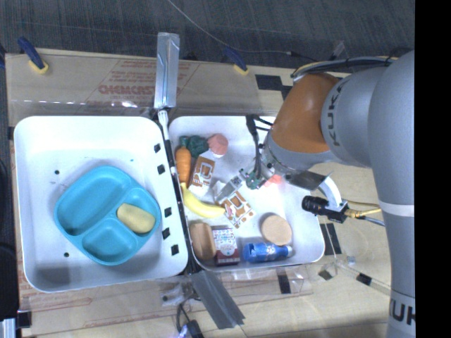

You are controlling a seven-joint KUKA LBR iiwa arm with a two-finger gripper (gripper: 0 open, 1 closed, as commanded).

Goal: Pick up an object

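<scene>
The grey foil packet [229, 187] lies near the middle of the right bin [310, 248], a small, crinkled, shiny thing. Its long axis runs on a slant, from the lower left up toward the right, and its upper end points at my gripper [254, 176], which hangs just beside it. A small green and red bit sits right at my tip; what it is I cannot tell, nor whether my grip is apart or together.

Just below the packet lies a brown and white patterned sachet [237, 208], and left of it a banana [199, 205] curves along the bin wall, with a carrot [183, 164] upright above it. A pink ball [218, 144] sits near the far wall. Along the near wall are a wooden disc [275, 228], a blue bottle [266, 251] lying flat and a red and white carton [225, 243].

The left bin [42, 139] bears a blue divided plate [91, 206] with a yellow potato [136, 217] in it. Both bins stand on a pale bench [352, 273]
</scene>
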